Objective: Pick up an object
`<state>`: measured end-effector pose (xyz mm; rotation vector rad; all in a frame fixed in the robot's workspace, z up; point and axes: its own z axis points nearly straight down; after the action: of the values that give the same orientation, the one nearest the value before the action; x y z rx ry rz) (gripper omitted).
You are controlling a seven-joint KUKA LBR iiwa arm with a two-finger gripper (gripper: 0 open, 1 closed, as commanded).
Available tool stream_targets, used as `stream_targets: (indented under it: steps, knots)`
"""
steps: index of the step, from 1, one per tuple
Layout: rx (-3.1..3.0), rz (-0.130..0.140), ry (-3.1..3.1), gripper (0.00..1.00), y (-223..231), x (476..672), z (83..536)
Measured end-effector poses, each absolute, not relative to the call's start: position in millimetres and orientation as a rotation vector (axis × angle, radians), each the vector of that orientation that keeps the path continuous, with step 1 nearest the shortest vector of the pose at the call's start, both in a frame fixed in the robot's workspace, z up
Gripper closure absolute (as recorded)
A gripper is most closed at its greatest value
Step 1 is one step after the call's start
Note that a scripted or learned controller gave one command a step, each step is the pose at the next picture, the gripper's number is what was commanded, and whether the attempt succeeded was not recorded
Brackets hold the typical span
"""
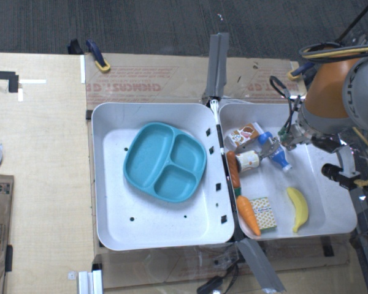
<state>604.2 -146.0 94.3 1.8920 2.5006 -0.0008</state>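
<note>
Over the right bin [331, 222], we see the grey arm [356, 97] with its orange band reaching in from the right, its gripper [262, 150] low among the clutter near the bin's upper left. We cannot tell how its parts stand, because the metal at its tip merges with the things around it.

Just beside the tip lies a small white cup [248, 160] on its side, and a blue bottle [278, 155] lies at a slant touching or nearly touching the gripper's body. Behind them, towards the bin's back corner, sits a brown and white packet [242, 133]. Along the left wall of this bin we see a reddish sausage-like piece [233, 169], and below it an orange carrot [248, 215] lying next to a small patterned sponge block [264, 213]. A yellow banana [299, 208] lies by itself nearer the right side, well apart from the gripper.

Beside this, the left bin [110, 225] holds a blue divided plate [165, 162] with three compartments, resting flat near the middle. Nothing appears lifted off the floor of the right bin.
</note>
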Motion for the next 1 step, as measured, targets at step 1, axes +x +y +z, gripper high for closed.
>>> stream_targets:
  steps: [1]
  knots:
    - [1.894, -0.001, 2.501, 1.00, -146.0, 604.0, 102.9]
